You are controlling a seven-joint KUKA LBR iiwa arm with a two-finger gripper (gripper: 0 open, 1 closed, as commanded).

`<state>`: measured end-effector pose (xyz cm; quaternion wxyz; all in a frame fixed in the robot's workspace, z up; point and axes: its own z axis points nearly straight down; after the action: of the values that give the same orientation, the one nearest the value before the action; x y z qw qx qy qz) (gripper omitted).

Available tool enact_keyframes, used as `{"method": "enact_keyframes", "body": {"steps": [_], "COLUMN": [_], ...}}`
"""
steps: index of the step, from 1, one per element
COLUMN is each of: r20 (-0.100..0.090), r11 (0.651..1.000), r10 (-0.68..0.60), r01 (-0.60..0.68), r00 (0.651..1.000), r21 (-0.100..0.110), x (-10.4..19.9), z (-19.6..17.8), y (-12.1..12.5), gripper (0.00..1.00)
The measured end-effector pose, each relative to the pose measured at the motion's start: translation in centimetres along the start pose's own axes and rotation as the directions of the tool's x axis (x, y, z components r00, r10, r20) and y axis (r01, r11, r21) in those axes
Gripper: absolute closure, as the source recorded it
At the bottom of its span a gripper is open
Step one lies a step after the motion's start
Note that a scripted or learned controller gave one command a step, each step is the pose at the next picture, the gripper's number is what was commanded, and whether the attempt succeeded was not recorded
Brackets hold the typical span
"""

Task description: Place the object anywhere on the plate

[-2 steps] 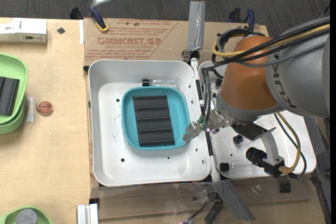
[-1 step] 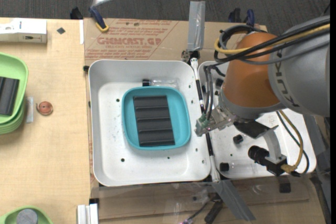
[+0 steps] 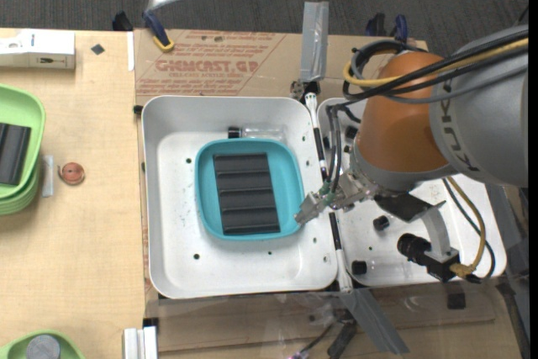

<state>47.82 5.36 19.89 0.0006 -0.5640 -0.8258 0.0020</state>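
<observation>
Two white bins (image 3: 168, 206) seated on surface (image 3: 76, 265). One teal plate (image 3: 290, 181) located in left bin. One end effector (image 3: 315, 204) positioned beside plate's right edge; finger state cannot be told.

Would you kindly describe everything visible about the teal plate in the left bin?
The teal plate is a squarish dish with rounded corners and a raised rim, plastic-looking. It lies flat near the middle of the left white bin. A dark grey ribbed block rests in its well, covering most of it. The hand sits at its right rim; contact is unclear.
</observation>
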Motion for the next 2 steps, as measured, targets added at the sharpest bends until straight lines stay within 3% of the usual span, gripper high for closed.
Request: {"method": "enact_keyframes", "body": {"steps": [2], "r20": [0.000], "r11": [1.000], "r10": [0.000], "r01": [0.000], "r00": [1.000], "r21": [0.000], "x": [0.00], "z": [0.00], "y": [0.00], "gripper": [0.00]}}
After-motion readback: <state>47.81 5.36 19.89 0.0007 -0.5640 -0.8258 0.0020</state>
